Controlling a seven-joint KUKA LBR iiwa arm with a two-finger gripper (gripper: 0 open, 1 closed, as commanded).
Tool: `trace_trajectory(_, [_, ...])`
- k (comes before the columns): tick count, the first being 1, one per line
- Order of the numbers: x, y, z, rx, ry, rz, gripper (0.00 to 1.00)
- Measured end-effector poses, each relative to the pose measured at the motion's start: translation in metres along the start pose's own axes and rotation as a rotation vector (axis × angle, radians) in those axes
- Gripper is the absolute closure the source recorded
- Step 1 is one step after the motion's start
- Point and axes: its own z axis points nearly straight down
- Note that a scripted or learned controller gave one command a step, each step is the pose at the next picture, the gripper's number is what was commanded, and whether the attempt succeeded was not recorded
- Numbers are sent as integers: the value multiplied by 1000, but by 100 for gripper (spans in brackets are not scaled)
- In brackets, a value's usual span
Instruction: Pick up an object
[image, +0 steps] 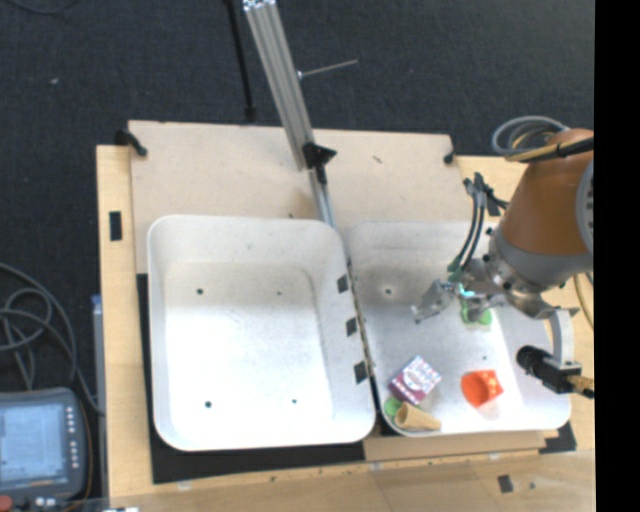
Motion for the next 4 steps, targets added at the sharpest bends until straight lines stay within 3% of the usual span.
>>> trace_trajectory(1, [0, 1, -2, -5, -1, 3, 0])
trace_trajectory(3, [6, -1, 107, -2, -3, 4, 0])
trace_trajectory(4, [5, 1, 94, -8, -2, 11, 100])
